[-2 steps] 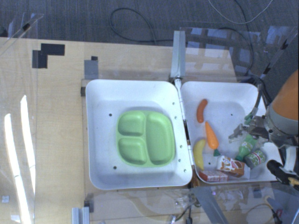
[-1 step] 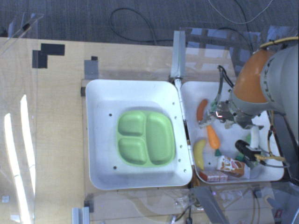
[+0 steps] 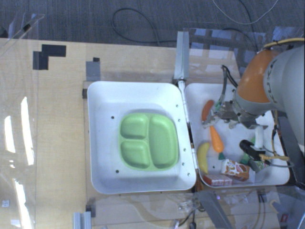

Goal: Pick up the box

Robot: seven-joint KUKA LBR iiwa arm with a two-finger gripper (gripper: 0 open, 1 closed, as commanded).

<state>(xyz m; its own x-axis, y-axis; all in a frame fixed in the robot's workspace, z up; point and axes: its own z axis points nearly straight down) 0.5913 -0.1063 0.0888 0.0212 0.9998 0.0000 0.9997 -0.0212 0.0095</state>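
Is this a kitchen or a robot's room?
Probably a robot lab, not a kitchen. A robot arm reaches over two white bins, the food looks like toys, and cables lie on the floor.

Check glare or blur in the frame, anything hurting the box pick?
Camera view: white glare streaks on the clear panel at left, away from the bins; the small orange-and-white carton box in the right white bin is evenly lit, slightly soft; the gripper is in shade under the arm.

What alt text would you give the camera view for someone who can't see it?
The grey arm's hand hovers in the right bin above a carrot, banana and box. The left bin holds a green divided plate.
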